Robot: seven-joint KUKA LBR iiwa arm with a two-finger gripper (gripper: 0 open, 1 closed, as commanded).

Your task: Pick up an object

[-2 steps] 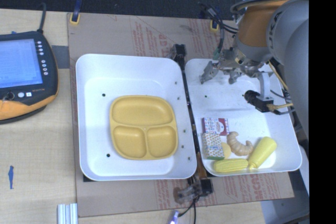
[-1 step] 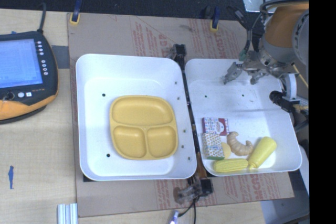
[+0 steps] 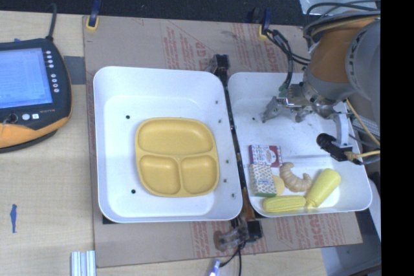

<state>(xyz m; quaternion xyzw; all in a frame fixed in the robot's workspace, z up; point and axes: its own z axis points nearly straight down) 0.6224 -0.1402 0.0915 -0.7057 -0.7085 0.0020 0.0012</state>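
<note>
My gripper (image 3: 283, 114) hangs over the far part of the right bin (image 3: 246, 94), its metal fingers spread open with nothing between them. Loose objects lie along that bin's near edge, below the gripper: a small red and white packet (image 3: 264, 155), a patterned packet (image 3: 262, 178), a tan curved toy food piece (image 3: 295, 178), and two yellow corn cobs (image 3: 322, 187) (image 3: 283, 205). The gripper stands apart from all of them.
The left bin (image 3: 110, 139) holds a yellow divided plate (image 3: 176, 156). A black part (image 3: 333, 147) juts from the arm over the right bin's right side. A tablet-like pendant (image 3: 29, 90) lies at the bench's left. Clamps sit along the cardboard edges.
</note>
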